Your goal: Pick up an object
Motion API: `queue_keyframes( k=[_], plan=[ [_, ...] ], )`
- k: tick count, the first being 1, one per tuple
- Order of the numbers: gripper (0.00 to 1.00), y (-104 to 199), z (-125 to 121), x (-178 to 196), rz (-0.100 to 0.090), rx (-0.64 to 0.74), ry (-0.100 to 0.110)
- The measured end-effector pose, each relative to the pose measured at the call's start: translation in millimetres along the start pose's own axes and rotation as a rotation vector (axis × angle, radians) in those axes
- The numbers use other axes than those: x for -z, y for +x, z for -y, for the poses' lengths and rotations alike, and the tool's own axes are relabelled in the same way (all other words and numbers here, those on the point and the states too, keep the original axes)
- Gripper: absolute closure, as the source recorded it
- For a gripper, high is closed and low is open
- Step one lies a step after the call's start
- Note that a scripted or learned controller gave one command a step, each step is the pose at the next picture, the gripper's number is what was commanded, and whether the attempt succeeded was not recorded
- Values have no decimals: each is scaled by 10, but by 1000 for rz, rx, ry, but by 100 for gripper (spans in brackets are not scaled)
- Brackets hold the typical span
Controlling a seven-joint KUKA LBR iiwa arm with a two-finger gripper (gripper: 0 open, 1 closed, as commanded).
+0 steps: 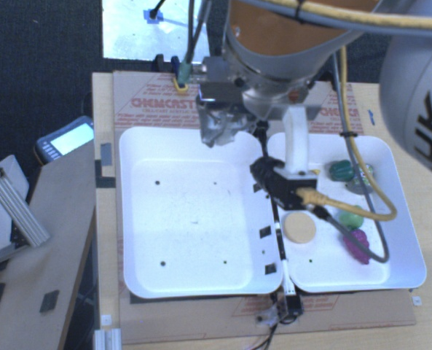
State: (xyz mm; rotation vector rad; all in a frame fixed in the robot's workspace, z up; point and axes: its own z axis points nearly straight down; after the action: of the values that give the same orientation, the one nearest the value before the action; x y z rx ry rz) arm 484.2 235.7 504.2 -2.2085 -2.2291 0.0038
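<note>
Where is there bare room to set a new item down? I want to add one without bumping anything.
The left bin offers an open floor from its left wall to the shared divider. The right bin is crowded: a tan disc, a teal object, a green object, a magenta object, cables and the end effector near its top.

- Even, fairly bright overhead light; the white bins (pixel 194 217) look slightly washed out.
- The arm (pixel 296 28), close to the lens, is blurred and out of focus.
- Soft shadow falls beneath it.
- Overall grainy, low sharpness.
</note>
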Motion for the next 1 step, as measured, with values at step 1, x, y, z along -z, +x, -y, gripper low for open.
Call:
queue_keyframes(
  k=[1],
  plan=[
    [0, -14, -40, 14, 0, -4, -5]
  ],
)
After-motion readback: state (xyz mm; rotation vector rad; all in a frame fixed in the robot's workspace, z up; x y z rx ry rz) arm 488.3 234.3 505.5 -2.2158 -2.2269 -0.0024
